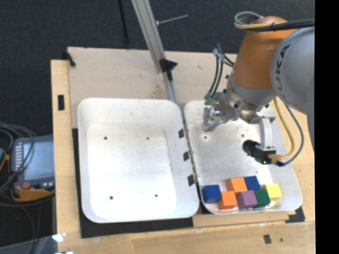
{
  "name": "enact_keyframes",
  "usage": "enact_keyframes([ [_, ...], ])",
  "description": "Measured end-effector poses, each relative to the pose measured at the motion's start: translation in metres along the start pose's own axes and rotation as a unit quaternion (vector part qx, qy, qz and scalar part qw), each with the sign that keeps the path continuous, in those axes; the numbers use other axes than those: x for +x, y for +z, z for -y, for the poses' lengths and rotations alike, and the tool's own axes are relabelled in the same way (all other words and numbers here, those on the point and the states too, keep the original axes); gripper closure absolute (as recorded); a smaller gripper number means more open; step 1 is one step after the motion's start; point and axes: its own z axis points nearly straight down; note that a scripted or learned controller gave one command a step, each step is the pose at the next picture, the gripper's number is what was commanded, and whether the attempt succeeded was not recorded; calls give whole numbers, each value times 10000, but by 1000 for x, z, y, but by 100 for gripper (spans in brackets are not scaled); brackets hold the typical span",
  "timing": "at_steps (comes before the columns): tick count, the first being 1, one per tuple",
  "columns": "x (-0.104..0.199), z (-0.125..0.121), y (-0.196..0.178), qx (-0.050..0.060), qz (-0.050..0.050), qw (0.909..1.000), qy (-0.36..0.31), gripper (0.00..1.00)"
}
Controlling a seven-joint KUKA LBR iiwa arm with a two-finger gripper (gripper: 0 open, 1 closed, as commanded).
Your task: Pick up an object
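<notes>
Several small coloured blocks lie clustered at the near edge of the right bin: a blue block, an orange block, a second orange block, a purple block, a green block, a yellow block and another blue block. My gripper hangs over the far left part of the right bin, well away from the blocks. Nothing shows between its fingers.
The left bin sits beside the right one, separated by a ridge with black clips. A slanted aluminium rail rises behind the bins. A black cable connector hangs off the arm over the right bin.
</notes>
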Motion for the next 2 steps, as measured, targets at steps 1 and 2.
enact_keyframes([
  [1, 43, -13, 9, 2, 10, 10000, 11, 100],
  [2, 93, -29, 7, 0, 5, 10000, 2, 100],
])
